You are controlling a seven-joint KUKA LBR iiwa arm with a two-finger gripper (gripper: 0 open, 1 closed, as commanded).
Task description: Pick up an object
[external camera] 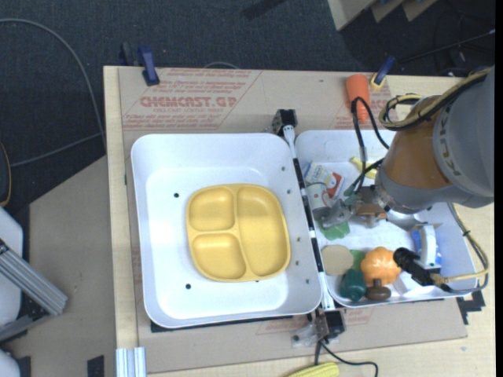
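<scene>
Down in the right bin [464, 269], the end effector [339, 213] sits low among the clutter near the bin's left wall, just above a green piece [336, 229]; whether it is released or clenched I cannot tell, since the wrist and cables hide it. No object is visibly held.

Candidates lie close together at the bin's near end: an orange fruit [380, 263], a teal piece [353, 284] touching it, a dark brown lump [378, 293] and a pale tan disc [335, 258]. These look like small toy foods, so probably light, stiff and smooth-skinned, apt to roll or squirt out of a pinch. The fruit would best be taken across its widest middle; the flat disc offers only thin edges.

Beside it, the left bin [157, 171] bears a yellow tray [236, 232], too broad and shallow for an easy grip.
</scene>
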